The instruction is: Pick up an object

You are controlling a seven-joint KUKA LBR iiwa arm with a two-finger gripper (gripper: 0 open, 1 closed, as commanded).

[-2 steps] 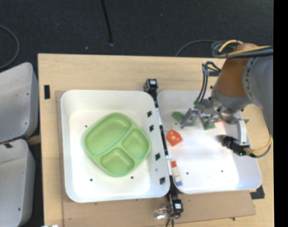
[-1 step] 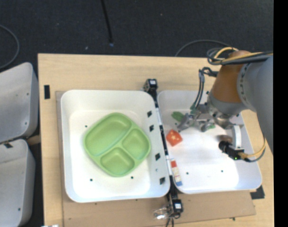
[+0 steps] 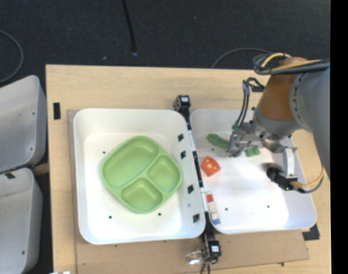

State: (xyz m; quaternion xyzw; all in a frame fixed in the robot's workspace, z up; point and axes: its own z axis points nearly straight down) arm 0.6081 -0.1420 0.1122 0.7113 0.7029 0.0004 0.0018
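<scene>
In the right bin [image 3: 259,210] lie an orange-red block [image 3: 210,166] near the left wall and a long green piece [image 3: 218,141] toward the back. A smaller green piece [image 3: 253,150] sits just right of it. My gripper [image 3: 237,146] reaches down from the grey arm with the orange band, low over the bin floor between the two green pieces. Its tips touch or nearly touch the long green piece's right end. The orange-red block sits apart, left and in front of the gripper.
The left bin [image 3: 88,210] holds a light green divided plate [image 3: 141,173]. A black divider with clips [image 3: 192,170] runs between the bins. A black cable fitting [image 3: 278,177] hangs off the arm over the right bin. Wooden bench [image 3: 128,84] surrounds both bins.
</scene>
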